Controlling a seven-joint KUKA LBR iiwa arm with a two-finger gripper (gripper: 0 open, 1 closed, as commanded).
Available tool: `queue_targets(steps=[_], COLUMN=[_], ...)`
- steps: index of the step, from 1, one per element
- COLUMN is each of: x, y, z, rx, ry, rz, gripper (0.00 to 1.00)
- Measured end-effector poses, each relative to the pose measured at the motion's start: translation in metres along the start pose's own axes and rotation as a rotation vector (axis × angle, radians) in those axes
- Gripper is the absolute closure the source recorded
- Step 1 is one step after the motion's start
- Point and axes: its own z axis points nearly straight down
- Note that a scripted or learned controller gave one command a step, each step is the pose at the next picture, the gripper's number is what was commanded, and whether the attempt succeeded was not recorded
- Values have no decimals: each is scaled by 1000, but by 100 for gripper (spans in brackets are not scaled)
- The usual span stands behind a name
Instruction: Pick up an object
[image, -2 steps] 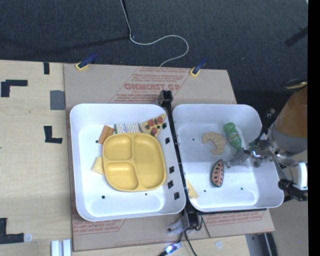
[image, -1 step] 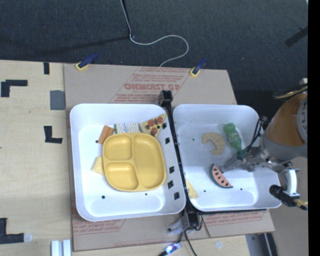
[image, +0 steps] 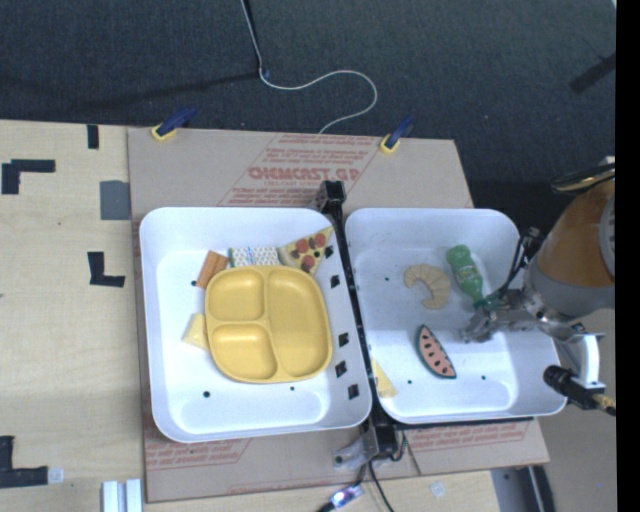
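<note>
In the right bin (image: 400, 230) lie a tan croissant (image: 430, 284), a green bottle (image: 464, 272) and a red watermelon slice (image: 436, 352). My gripper (image: 481, 326) is down inside this bin near its right wall, just below the green bottle's lower end and to the right of the watermelon slice. The grey arm with its orange band (image: 580, 245) reaches in from the right. I see nothing clearly held in the gripper.
The left bin (image: 165, 300) holds a yellow divided plate (image: 268, 322), a pizza slice (image: 310, 249), an orange piece (image: 211, 267) and a yellow wedge (image: 195, 330). A black divider (image: 348, 320) runs between the bins. Cardboard lies under both.
</note>
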Motion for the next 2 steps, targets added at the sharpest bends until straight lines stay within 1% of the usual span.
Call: queue_targets(steps=[1,2], x=[2,3], y=[1,2], z=[-63,-105], rx=[-2,-1], ry=[1,2], rz=[0,0], gripper=[100,100])
